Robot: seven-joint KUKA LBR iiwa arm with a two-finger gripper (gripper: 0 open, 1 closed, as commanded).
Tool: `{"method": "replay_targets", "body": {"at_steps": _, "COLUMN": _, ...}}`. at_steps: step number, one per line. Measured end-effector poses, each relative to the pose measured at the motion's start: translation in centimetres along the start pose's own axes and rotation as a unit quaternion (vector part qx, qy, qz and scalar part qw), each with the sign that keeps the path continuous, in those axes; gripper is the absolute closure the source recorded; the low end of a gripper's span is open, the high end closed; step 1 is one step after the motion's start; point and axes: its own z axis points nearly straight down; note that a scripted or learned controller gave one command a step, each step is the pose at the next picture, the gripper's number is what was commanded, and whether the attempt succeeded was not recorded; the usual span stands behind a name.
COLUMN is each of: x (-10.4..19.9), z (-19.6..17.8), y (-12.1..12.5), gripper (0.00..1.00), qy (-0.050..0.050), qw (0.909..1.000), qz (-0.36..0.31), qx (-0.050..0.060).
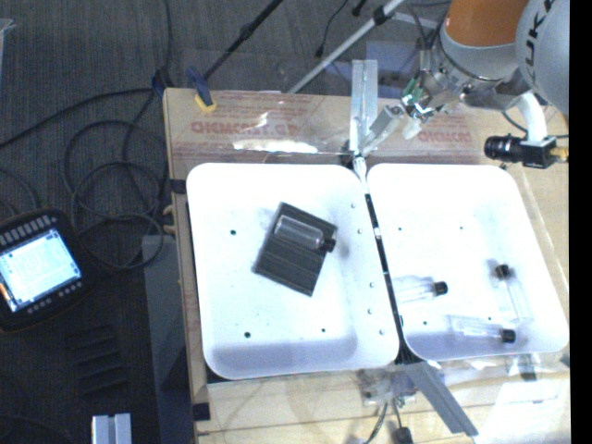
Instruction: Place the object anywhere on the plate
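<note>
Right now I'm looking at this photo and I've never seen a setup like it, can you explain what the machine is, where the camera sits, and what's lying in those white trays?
This is one photo from a camera fixed above a workbench, looking down at a slant. The grey machine with the orange band at the upper right is a robot arm reaching in from the right. Its gripper, a two-finger pincer, hangs above the back edge of the bench, with nothing visibly between its fingers.

On the bench sit two shallow white trays side by side. The left bin holds a dark square plate, tilted at an angle, with a small clear vial with a black cap already lying on it. The right bin holds three more clear vials with black caps: one near the left side, one at the right, and one along the front.

The screen at the far left looks like a handheld controller on the floor.
</note>
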Motion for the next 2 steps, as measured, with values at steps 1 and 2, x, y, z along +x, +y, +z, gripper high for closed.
{"method": "replay_targets", "body": {"at_steps": 1, "x": 2.9, "z": 2.8, "y": 1.3, "gripper": 0.00, "qy": 0.001, "qw": 0.9999, "qz": -0.012, "qx": 0.000}}
{"method": "replay_targets", "body": {"at_steps": 2, "x": -1.3, "z": 4.0, "y": -0.6, "gripper": 0.00, "qy": 0.000, "qw": 0.9999, "qz": -0.012, "qx": 0.000}}
